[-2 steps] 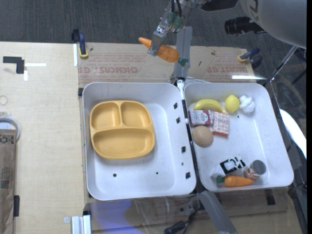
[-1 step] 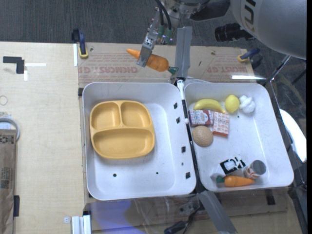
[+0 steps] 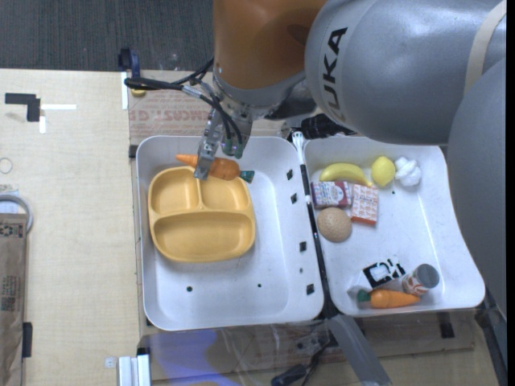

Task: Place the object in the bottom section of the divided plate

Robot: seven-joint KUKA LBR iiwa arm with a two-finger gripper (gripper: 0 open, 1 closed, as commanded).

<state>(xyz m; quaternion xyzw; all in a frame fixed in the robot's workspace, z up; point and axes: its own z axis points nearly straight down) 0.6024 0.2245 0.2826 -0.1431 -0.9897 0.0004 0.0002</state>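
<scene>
Seemingly clenched on a small orange toy carrot (image 3: 211, 166), the pincer (image 3: 208, 166) hangs at the upper rim of the yellow divided plastic plate (image 3: 201, 213), left of centre frame, inside the left white bin (image 3: 225, 300).

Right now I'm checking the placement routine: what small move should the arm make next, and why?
Probably carry the carrot toward the camera over the plate's bottom section. The gripper sits at the yellow divided plate's far rim, with the carrot at its fingers above the upper sections, so it seems short of the target.
</scene>
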